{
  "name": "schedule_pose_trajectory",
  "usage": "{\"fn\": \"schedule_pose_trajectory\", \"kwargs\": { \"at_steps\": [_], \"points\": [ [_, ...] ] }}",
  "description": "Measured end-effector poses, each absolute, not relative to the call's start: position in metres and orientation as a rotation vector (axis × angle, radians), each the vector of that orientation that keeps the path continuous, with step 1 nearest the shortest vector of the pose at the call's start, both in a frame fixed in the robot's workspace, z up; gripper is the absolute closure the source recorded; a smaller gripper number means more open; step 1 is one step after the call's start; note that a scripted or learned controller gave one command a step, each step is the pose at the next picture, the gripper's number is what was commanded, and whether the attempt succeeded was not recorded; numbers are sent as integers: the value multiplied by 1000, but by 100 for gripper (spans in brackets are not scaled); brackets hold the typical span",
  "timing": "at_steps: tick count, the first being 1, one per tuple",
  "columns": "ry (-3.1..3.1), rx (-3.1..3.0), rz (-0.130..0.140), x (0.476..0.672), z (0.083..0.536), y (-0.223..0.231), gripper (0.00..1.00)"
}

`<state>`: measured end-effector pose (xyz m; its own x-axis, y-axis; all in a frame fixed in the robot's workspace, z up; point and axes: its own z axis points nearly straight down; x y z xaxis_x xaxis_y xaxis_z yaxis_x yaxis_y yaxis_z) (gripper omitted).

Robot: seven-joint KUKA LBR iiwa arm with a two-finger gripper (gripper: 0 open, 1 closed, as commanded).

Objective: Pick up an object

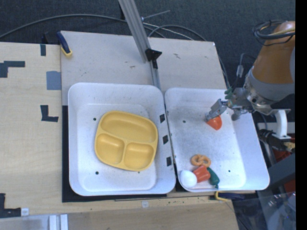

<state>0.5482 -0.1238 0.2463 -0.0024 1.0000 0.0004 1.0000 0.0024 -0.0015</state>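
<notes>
Object: small orange piece (215, 123) | rounded | right bin (249, 152) | touching claw (214, 113)

A pale wooden bench (29, 104) is seen on dark carpet-like flooring (201, 4), across which cables (96, 18) are trailed.

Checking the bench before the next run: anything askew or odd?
Mostly tidy. The yellow tray sits rotated in the left bin, not square to its walls. In the right bin, the egg, pretzel and carrot crowd one corner. No spills or damage visible.
</notes>
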Motion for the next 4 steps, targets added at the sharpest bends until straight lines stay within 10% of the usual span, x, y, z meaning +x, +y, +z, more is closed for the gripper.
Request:
{"fn": "schedule_pose_trajectory", "kwargs": {
  "at_steps": [4],
  "points": [
    [-2224, -2220, 3, 554, 88, -129, 0]
  ]
}}
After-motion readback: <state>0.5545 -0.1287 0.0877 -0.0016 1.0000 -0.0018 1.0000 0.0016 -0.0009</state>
